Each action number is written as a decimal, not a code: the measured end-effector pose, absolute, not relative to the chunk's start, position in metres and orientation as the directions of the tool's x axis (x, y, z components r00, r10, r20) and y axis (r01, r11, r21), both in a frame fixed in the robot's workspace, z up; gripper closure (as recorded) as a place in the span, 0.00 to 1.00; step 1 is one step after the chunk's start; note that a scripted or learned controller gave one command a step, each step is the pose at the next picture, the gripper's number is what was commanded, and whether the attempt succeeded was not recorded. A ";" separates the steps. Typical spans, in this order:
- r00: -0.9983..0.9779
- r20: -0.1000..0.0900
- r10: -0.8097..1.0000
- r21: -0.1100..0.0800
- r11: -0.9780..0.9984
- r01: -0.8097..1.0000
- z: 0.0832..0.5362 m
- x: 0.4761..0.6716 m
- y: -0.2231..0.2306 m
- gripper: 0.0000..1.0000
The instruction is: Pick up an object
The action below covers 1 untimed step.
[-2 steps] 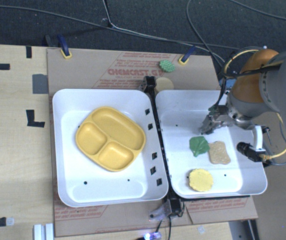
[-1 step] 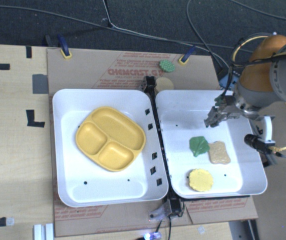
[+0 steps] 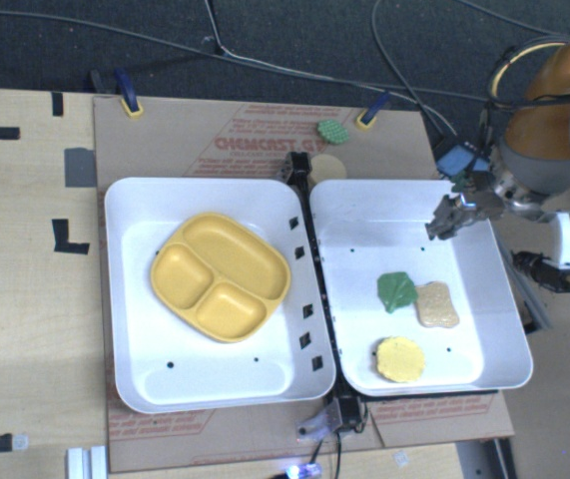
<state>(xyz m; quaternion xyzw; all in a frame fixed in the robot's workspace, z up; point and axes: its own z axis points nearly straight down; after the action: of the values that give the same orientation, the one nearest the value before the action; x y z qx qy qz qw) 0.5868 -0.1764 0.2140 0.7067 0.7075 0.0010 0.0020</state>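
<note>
Candidate objects, a green piece (image 3: 396, 290), a tan piece (image 3: 436, 304) touching it and a yellow round piece (image 3: 400, 359), lie in the right bin (image 3: 364, 208), all toward its near end. The gripper (image 3: 440, 224) hangs above that bin's far right corner, grasping nothing; finger spread cannot be told. Judged step: approach. Next: travel over one piece, then descend. A yellow divided tray (image 3: 221, 275) occupies the left bin (image 3: 135, 297).

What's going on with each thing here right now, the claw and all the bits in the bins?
Gripper: above the right bin's far side, holding nothing.
Yellow tray: flat in the left bin, right way up.
Green leaf piece: lying in the right bin, touching the tan piece.
Yellow round piece: lying flat, apart.
</note>
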 end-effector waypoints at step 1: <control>-0.001 0.000 1.000 0.001 0.001 1.000 0.227 0.587 -0.176 1.00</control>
<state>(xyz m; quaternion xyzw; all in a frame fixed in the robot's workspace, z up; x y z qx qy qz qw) 0.5874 -0.1762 0.2275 0.7068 0.7075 0.0002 0.0006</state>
